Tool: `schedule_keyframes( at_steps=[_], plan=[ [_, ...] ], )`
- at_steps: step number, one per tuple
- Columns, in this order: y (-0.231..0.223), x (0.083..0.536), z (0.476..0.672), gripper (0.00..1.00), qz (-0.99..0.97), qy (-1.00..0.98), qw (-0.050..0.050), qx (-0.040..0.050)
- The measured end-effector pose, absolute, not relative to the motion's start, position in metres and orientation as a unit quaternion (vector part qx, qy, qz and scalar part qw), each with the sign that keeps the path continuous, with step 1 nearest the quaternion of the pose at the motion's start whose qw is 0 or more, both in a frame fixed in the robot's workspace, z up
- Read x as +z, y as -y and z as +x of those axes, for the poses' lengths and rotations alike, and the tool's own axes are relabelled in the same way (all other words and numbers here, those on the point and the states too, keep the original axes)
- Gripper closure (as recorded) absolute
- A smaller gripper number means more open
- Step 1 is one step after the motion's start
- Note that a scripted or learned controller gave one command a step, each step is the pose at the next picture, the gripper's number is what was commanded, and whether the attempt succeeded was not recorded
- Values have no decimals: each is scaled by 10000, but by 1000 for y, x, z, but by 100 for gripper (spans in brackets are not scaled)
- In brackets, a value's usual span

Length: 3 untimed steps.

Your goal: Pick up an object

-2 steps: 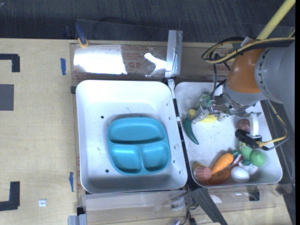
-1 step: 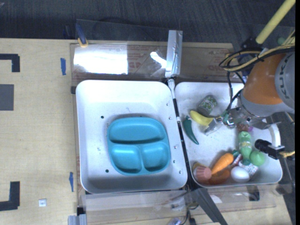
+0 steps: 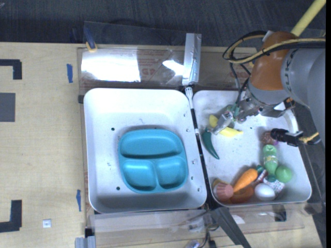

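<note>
My gripper (image 3: 226, 119) is low in the upper left part of the right bin (image 3: 300, 190). It hangs right over a yellow toy (image 3: 230, 132), whose yellow shows on both sides of it, at the left and at the lower right. Whether it touches or holds the toy is hidden by the gripper body. A dark green chili-shaped toy (image 3: 209, 143) lies just below, against the bin's left wall. An orange carrot (image 3: 245, 179), a white egg (image 3: 265, 191), a pink piece (image 3: 223, 190) and green toys (image 3: 270, 157) crowd the bin's lower right.
The left bin (image 3: 98, 112) holds a blue divided tray (image 3: 152, 159) at its middle. A clear plastic sheet (image 3: 134, 66) and a metal post (image 3: 192, 56) stand behind the bins. Cables (image 3: 243, 45) loop over the arm at the upper right.
</note>
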<state>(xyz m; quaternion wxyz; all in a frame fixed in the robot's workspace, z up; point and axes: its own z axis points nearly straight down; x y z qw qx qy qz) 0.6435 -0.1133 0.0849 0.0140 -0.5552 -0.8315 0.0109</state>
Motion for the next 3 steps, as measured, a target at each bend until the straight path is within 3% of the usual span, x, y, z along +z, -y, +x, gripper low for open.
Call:
schedule_keyframes(
  at_steps=[1,2,3],
  plan=[
    [102,86,625,0,-6784,7347,1,-5],
    [143,86,617,0,-7029,7113,-7,-1],
    [142,98,619,100,-7021,7121,-33,-24]
  ],
)
